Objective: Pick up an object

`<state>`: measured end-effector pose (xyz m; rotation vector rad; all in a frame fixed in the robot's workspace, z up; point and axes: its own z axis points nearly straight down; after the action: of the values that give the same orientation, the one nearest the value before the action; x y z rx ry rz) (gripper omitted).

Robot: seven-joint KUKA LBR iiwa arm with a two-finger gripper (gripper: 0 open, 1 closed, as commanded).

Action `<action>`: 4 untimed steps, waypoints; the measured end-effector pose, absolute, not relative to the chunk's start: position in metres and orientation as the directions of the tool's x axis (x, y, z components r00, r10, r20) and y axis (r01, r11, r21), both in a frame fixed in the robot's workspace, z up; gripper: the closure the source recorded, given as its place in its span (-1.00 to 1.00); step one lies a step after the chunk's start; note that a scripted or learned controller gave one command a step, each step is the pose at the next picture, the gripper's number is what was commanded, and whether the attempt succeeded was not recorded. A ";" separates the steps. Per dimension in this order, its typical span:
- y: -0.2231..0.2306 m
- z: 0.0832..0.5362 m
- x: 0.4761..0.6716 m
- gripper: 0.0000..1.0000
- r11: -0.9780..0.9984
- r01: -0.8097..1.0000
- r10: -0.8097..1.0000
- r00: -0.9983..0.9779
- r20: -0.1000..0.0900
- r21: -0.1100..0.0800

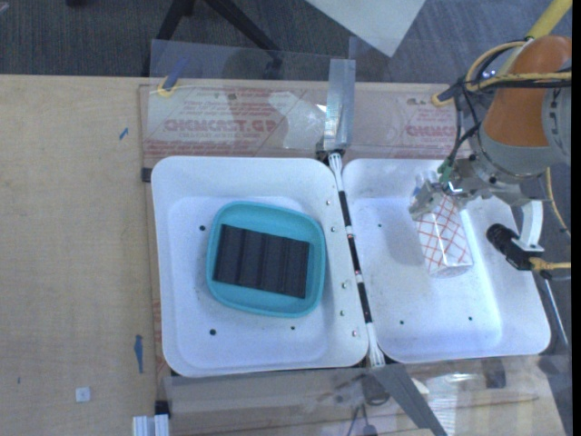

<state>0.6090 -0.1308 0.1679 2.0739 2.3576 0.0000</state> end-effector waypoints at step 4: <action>-0.041 0.185 0.655 1.00 0.352 0.936 0.936 -0.352 -0.002 0.001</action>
<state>0.6545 -0.0405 0.1850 1.7867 2.5812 0.0001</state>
